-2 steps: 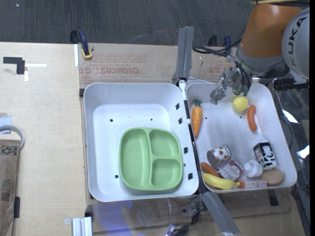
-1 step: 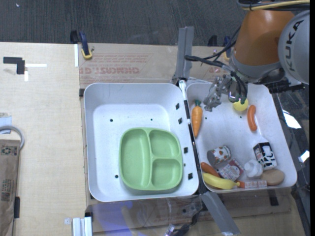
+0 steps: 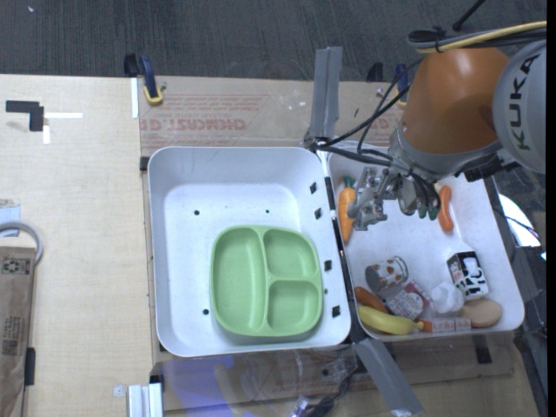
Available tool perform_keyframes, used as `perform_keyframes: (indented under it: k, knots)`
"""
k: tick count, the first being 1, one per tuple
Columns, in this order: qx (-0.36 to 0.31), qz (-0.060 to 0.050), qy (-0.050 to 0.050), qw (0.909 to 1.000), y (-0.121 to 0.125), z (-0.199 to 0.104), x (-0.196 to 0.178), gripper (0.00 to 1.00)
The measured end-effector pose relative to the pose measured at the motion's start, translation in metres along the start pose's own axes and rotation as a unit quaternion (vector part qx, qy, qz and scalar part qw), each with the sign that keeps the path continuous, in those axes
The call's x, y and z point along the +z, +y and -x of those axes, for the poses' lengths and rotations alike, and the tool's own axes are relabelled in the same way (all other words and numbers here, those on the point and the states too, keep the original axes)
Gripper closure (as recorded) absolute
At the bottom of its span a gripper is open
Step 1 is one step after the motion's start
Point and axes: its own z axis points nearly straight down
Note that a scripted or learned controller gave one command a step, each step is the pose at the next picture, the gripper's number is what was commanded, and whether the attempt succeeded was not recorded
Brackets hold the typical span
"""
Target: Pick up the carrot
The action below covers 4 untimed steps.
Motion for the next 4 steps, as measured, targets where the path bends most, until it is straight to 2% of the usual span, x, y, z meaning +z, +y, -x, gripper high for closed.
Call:
perform_keyframes:
  k: [1, 2, 3, 4]
  knots:
    - [-0.141, 0.000, 0.000, 0.9899, 0.064, -0.039, -0.010, 1.00]
    - [-0.018, 0.000, -0.002, 0.9998, 0.028, 0.010, -0.133, 1.00]
    - [0.097, 0.000, -0.001, 0.9952, 0.026, -0.010, -0.225, 1.00]
    - [0.001, 0.000, 0.001, 1.0000, 0.078, -0.073, -0.032, 1.00]
